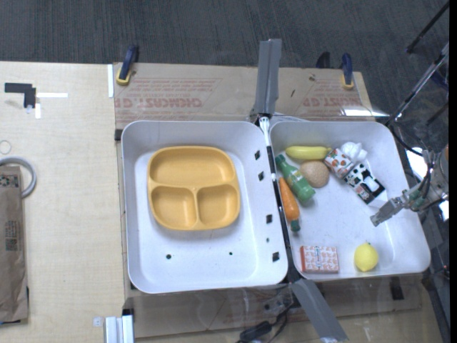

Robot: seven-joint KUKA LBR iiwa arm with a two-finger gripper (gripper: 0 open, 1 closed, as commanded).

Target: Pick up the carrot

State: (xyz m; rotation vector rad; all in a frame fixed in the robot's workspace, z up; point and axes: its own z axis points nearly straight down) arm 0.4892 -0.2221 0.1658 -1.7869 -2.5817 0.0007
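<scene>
- On the surface [64, 263] at my far left lies a brown paper bag [11, 241].
- The left bin [136, 263] holds a yellow divided plate [193, 188], sitting toward its upper middle.
- Just past the wall between the bins, in the right bin [400, 163], the carrot [288, 199] lies lengthwise along the left edge, its green end pointing toward the near rim.
- A green bottle [295, 179] lies touching the carrot's right side, with a brown round fruit [314, 174] just beside it and a banana [306, 152] above them.
- A white patterned carton [355, 170] lies further right; a small pink box [318, 259] and a lemon [366, 257] sit near the front rim.
- My fingers [388, 211] hang at the right side of this bin, well apart from the carrot, touching nothing I can see. Whether they are spread or clenched, I cannot tell.
</scene>
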